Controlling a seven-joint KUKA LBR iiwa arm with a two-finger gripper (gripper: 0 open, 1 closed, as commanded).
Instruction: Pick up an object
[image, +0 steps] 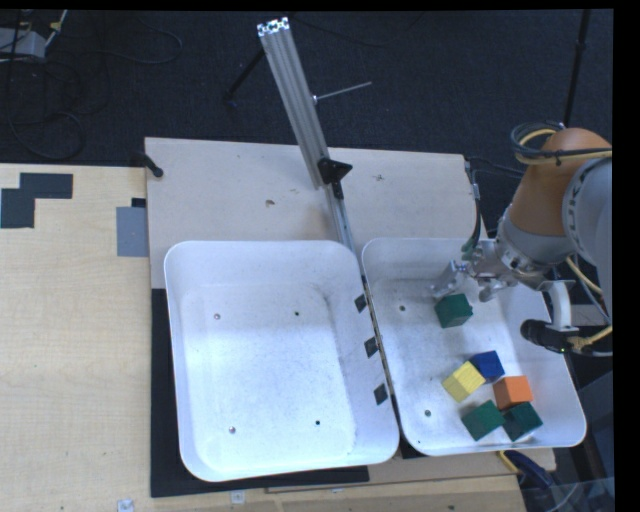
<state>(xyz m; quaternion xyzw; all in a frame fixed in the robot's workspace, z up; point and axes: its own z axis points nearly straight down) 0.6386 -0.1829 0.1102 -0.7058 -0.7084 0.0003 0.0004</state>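
Over the right bin (420, 425), seen from the camera above, the claw (463, 287) hangs low with its fingers spread partway, and a green cube (453, 310) sits just under their tips; whether they touch it I cannot tell, and nothing is plainly clamped between them. Toward the near corner of that bin lies a cluster: a yellow cube (463, 381) touching a blue cube (488, 365), an orange cube (513, 390) beside them, and two dark green cubes (483, 420) nearest the rim. Beside the right bin, the left bin (200, 270) rests on the bench (70, 330).
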